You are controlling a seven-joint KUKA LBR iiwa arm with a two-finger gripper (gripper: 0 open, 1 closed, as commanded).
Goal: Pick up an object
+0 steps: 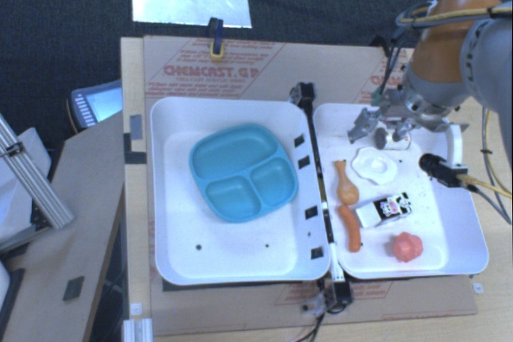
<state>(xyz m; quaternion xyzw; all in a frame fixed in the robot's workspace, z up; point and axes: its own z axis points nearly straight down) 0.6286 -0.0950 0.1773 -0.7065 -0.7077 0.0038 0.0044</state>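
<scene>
Nearest the camera, a pink berry-shaped toy (pixel 407 247) sits at the near right of the right bin (pixel 473 240), on the white floor and clear of the other pieces.

From left to right across the bench: the left bin (pixel 168 172) holds a blue divided plate (pixel 243 171) with three compartments, lying flat at its middle. A black divider (pixel 314 172) runs between the two bins. Just right of it, in the right bin, a tan pear-shaped toy (pixel 346 184) lies with its narrow end pointing far, and an orange carrot-like toy (pixel 351 226) lies just near of it, the two almost end to end. Beside the carrot, a small white carton with black markings (pixel 385 209) lies tilted on its side. Farther back, a white fried-egg toy (pixel 374 165) rests flat.

The gripper (pixel 387 126) hangs over the far part of the right bin, above and just beyond the fried-egg toy, on the grey arm (pixel 481 52) reaching in from the right. Nothing can be seen between its fingers; whether they are spread or closed cannot be told from this angle. All the toys lie on the near side of the gripper, the egg closest to it, the berry well apart.
</scene>
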